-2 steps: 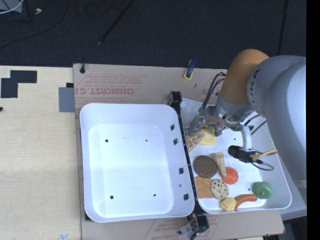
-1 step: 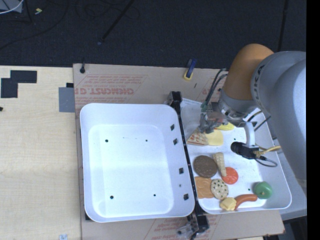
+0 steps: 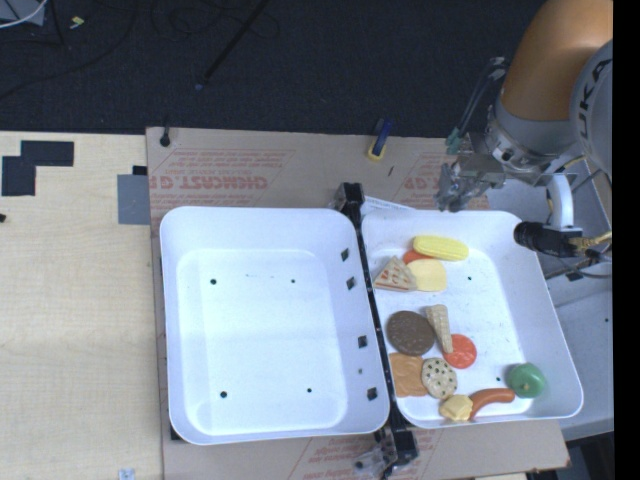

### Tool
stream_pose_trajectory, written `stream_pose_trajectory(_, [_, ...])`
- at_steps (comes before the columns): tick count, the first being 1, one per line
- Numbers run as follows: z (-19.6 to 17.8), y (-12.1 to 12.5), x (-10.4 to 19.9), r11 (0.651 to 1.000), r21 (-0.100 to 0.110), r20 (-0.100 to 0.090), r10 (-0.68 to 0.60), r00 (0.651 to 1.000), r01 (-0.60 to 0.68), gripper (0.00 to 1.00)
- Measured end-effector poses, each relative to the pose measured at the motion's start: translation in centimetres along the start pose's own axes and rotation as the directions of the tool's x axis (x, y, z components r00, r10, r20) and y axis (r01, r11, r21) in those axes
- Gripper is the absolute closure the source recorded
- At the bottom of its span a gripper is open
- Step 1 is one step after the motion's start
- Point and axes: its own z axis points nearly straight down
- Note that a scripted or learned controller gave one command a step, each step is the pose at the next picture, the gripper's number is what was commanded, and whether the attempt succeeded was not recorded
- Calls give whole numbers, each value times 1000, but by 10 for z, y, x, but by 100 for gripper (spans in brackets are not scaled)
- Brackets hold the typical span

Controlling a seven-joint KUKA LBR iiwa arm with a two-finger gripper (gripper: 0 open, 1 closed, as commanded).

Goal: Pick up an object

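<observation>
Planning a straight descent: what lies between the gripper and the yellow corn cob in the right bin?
In the camera view, only the bin's white far rim separates the gripper from the corn cob.

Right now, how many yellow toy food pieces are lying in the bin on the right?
3: the corn cob near the far wall, a pale yellow block just below it, and a small yellow piece at the near wall. Others may be hidden underneath.

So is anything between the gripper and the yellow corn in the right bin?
Nothing visible. The gripper hangs above the right bin's far rim, and the yellow corn lies just inside it, uncovered, its nearest neighbour the yellow block.
</observation>
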Motion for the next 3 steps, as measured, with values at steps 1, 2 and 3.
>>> stream_pose_trajectory(1, [-135, 1, 47, 1000, 2, -2, -4, 1000, 4, 100])
stream_pose_trajectory(2, [-248, 2, 54, 1000, 5, -1, -1, 1000, 1, 100])
stream_pose_trajectory(3, [-263, 0, -109, 1000, 16, 3, 14, 1000, -14, 100])
